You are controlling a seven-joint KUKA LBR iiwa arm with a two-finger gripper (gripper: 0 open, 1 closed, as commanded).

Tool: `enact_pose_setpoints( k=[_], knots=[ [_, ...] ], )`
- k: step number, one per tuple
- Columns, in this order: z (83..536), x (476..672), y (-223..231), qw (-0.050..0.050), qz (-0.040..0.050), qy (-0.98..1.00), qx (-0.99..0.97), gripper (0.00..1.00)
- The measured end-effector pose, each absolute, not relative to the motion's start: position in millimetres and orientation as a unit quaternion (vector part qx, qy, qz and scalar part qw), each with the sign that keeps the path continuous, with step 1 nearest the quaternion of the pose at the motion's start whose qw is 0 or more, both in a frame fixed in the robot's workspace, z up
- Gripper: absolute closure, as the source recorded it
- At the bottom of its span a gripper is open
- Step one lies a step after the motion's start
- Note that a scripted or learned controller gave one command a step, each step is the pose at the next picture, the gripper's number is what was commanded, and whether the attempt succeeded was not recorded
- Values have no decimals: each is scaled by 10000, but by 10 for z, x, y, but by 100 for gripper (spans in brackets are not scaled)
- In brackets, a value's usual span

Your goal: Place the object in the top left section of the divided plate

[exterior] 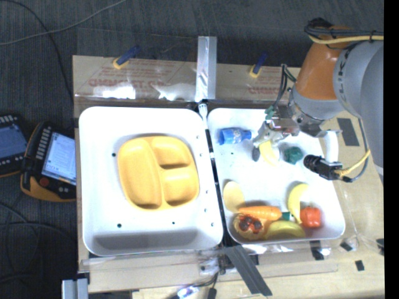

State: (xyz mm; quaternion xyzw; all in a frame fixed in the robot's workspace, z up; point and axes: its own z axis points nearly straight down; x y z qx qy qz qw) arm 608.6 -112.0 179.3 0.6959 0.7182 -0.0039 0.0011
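Now the gripper [265,143] hangs over the right bin [278,181], fingers spread, a pale yellow piece [270,153] just under them. Blue bottle [235,135] to one side, green lump [292,154] to the other. The plate [158,170] sits in the left bin [100,198].

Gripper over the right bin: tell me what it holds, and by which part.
Cannot be told. The two-finger gripper is low over a pale yellow piece in the right white bin, but the view does not show that piece between its fingers.
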Motion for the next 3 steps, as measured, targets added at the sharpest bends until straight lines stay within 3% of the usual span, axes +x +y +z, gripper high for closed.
enact_pose_setpoints(
  k=[1,2,3],
  knots=[
    [1827,6200,-434,-3,-22,7462,6657,100],
    [1826,6512,374,-6,-17,7125,7016,100],
    [1828,6513,371,-1,-18,7124,7017,0]
  ],
)
